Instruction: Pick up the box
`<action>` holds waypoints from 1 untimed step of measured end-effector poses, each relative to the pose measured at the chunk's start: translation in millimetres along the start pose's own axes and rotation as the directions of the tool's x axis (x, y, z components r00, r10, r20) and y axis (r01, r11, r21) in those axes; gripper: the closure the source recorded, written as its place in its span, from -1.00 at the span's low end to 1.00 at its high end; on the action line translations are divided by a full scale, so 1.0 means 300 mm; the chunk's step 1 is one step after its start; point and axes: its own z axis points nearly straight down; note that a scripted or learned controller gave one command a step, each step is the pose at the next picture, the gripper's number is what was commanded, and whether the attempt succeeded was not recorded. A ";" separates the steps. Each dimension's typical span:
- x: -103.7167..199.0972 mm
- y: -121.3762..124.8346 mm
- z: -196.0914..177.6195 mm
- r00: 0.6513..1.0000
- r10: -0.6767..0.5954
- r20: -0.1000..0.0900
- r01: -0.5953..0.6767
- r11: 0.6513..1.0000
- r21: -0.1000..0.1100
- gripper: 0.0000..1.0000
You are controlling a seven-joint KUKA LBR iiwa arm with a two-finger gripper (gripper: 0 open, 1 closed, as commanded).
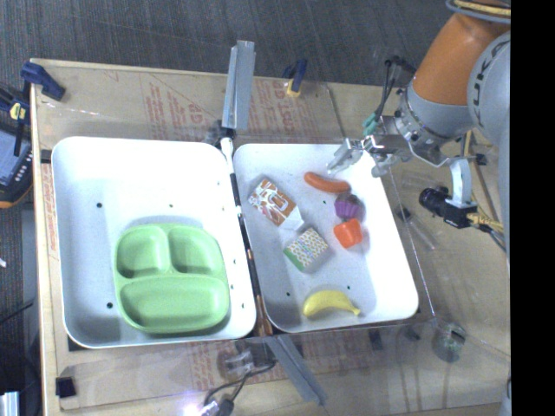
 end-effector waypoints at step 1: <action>0.074 -0.067 0.446 0.989 -0.150 0.001 0.150 0.989 0.002 -1.00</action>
